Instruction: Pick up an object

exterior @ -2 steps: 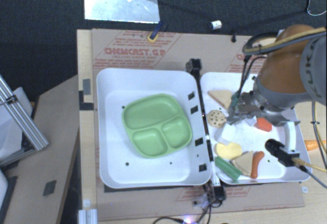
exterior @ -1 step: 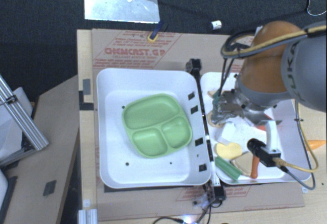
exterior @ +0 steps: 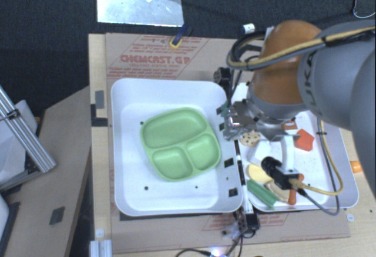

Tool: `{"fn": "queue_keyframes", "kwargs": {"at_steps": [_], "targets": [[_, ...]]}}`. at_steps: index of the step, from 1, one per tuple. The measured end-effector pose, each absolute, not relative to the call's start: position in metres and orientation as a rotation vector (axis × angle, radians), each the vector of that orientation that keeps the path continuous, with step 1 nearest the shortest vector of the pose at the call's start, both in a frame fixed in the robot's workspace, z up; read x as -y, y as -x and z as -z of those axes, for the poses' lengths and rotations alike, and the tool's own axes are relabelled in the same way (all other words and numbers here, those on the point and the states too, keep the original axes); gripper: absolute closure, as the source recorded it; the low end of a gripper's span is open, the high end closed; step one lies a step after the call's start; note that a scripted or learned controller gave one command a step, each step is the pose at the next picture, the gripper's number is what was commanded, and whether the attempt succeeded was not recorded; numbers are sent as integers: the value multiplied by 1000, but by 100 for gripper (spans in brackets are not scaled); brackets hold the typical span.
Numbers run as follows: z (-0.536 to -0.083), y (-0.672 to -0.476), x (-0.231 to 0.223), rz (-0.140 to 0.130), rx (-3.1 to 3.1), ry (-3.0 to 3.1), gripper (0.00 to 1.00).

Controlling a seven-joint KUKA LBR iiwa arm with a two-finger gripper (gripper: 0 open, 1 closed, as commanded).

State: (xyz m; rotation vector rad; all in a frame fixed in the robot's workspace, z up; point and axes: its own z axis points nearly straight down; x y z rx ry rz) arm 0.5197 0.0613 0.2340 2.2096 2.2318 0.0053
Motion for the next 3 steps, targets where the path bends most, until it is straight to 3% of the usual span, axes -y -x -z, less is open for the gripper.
{"fn": "queue_keyframes", "kwargs": {"at_steps": [1, 2, 3], "targets": [[-222, -529, -69, -2, -2227, -2214, 100], [-232, -515, -59, -1, -2223, -2220, 100], [-230, -515, -72, -1, -2227, -2216, 100]]}}
